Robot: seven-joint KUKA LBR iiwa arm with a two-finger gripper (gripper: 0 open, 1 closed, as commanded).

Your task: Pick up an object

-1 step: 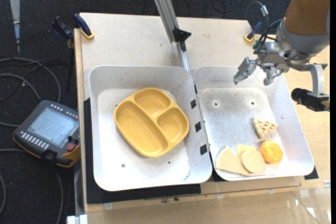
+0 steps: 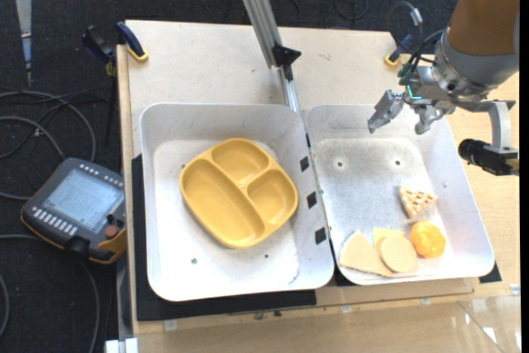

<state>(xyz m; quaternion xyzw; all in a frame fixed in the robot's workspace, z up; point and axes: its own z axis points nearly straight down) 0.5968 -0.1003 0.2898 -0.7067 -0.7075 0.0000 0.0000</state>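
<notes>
Toy food pieces (image 2: 397,244) lie at the right bin's (image 2: 364,169) near edge, apparently light, rigid and best pinched across narrow sides, while the spread pincer (image 2: 405,113) hangs empty above.

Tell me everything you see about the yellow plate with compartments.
The yellow plate looks like smooth plastic, with rounded corners. It has three compartments: one long and two smaller ones. It lies flat, turned at a slant, near the middle of the left white bin. It touches only the bin floor. The pincer is far away, over the other bin.
</notes>
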